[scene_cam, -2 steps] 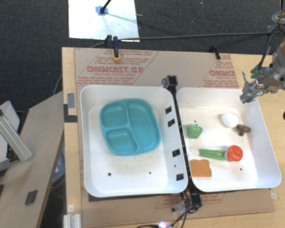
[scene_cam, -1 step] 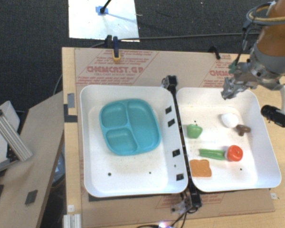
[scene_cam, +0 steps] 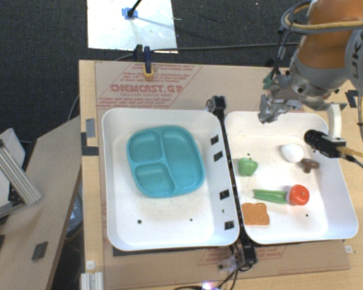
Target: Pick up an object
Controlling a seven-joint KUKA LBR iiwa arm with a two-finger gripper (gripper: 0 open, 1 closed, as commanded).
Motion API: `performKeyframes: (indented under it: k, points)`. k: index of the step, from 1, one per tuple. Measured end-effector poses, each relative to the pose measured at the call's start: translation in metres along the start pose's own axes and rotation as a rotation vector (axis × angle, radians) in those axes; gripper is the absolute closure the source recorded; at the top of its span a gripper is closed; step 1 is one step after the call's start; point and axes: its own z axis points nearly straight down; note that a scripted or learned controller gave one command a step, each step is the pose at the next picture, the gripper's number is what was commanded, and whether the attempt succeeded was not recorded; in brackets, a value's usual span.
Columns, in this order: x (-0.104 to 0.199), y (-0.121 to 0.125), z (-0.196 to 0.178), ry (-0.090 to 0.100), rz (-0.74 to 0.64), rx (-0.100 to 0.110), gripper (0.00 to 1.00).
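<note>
The right bin (scene_cam: 336, 213) holds several small objects: a green pepper-like piece (scene_cam: 247, 166), a white egg-like ball (scene_cam: 291, 152), a small brown piece (scene_cam: 310, 165), a green stick (scene_cam: 270, 194) with a red tomato-like ball (scene_cam: 299, 194) at its end, and an orange toast-like slab (scene_cam: 255, 214). My gripper (scene_cam: 270, 110) hangs over the bin's far left corner, above and apart from all of them. Nothing shows between its fingers.
The left bin (scene_cam: 118, 222) carries a teal sectioned plate (scene_cam: 165, 161). A black divider with clips (scene_cam: 224, 162) runs between the bins. A black cylinder with a cable (scene_cam: 319, 142) juts over the right bin's far side. A blue-yellow clamp (scene_cam: 147, 62) stands behind the bench.
</note>
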Motion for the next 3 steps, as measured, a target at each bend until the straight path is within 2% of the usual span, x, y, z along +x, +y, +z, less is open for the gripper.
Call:
performKeyframes:
  k: [2, 3]
  points:
    - [0.103, 0.033, 0.020, -0.001, 0.002, 0.000, 1.00]
    - [0.137, 0.049, 0.037, -0.001, 0.004, 0.000, 1.00]
